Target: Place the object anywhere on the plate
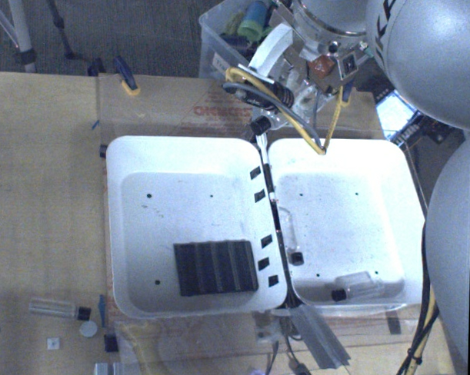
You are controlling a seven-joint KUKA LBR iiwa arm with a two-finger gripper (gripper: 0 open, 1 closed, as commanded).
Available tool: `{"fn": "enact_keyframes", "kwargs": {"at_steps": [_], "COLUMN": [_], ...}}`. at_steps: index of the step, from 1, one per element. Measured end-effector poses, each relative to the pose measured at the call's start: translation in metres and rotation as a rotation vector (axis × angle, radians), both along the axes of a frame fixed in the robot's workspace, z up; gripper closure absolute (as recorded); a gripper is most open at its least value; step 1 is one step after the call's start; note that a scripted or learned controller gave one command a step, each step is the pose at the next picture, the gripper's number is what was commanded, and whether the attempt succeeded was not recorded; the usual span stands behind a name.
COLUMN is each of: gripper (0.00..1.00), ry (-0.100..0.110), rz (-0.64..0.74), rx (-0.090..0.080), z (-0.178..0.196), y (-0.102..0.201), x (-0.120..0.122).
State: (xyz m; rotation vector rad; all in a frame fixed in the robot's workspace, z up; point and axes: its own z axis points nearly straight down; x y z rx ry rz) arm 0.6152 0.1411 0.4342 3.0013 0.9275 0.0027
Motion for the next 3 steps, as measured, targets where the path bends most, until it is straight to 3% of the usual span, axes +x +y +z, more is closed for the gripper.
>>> {"fn": "enact_keyframes", "kwargs": {"at_steps": [1, 2, 3], "gripper": [1.0, 1.0, 1.0], "ry": [-0.001, 0.009, 0.009], "rz": [-0.402, -0.222, 0.22], "rx": [0.0, -0.001, 0.001], "z": [0.0, 0.0, 0.0], "y": [-0.017, -0.097, -0.123], "x": [-0.009, -0.047, -0.031]}}
